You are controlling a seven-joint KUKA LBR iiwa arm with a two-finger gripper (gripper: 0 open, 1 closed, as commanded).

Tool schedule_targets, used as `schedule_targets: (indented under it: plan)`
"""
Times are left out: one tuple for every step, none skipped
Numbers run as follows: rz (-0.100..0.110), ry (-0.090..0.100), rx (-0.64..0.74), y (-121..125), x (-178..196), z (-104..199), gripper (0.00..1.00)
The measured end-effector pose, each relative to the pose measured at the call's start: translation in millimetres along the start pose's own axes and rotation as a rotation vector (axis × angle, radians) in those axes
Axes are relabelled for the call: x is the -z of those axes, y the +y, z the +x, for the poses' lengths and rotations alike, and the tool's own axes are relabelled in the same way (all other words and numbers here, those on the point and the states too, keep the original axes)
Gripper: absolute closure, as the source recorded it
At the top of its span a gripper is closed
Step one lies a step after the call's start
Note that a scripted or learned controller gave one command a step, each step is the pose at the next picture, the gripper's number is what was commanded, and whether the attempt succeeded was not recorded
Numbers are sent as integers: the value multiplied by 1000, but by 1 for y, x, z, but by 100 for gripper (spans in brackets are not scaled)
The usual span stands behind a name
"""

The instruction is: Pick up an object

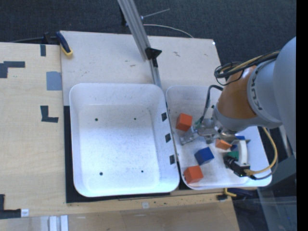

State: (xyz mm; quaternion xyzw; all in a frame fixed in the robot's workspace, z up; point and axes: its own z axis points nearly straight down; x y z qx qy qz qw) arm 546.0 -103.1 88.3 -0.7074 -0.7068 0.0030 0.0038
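Note:
My gripper (191, 132) is low inside the right bin (250, 179), reaching in from the right below the orange wrist band. Its fingers stand open, and I see nothing between them. An orange cube (184, 121) lies just up-left of the gripper, close to one fingertip (185, 139). A blue cube (204, 155) sits just below the gripper. A second orange cube (193, 173) rests near the bin's front wall. A small orange piece (223, 144) and a green piece (233, 154) lie to the right, partly under the arm.
The left bin (77, 129) stands beside the right one, sharing a raised divider (169, 129). A metal pole (137, 25) slants across the bench behind the bins. Black and yellow cables (250, 170) hang from the arm over the right bin's front corner.

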Motion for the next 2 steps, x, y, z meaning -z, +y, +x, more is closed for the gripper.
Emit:
schedule_targets:
  plan:
    - [-18, 6, 10, 89, 8, 0, 0]
    - [-1, -3, 6, 135, 5, 5, 0]
